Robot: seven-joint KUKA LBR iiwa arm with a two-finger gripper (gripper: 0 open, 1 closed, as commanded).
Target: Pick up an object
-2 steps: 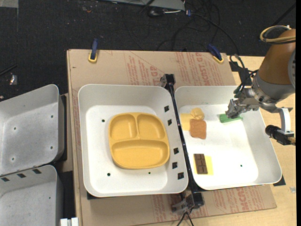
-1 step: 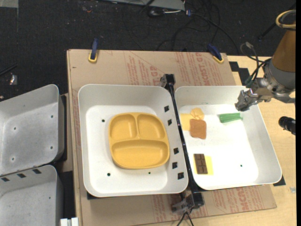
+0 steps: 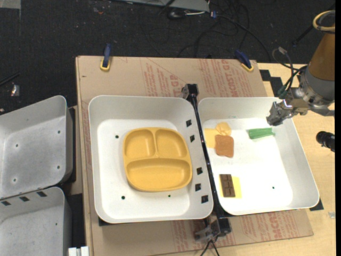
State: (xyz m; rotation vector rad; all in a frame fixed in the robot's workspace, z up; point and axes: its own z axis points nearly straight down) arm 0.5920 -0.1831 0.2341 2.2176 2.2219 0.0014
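Note:
The right bin [image 3: 298, 191] holds a flat green piece [image 3: 260, 134] near its far side, a pale yellow chip-like piece [image 3: 222, 127], a yellow square [image 3: 211, 139] partly under a brown-orange piece [image 3: 225, 146], and a dark brown bar [image 3: 227, 185] lying on a yellow card [image 3: 235, 187]. My gripper [image 3: 277, 114] hangs over the bin's far right part, just up and right of the green piece, with nothing seen in it.
The left bin [image 3: 101, 143] carries a yellow divided tray [image 3: 157, 159]. A black divider strip [image 3: 200, 148] runs between the bins. Grey metal lids [image 3: 32, 143] lie at the left. Cardboard [image 3: 160, 68] underlies both bins.

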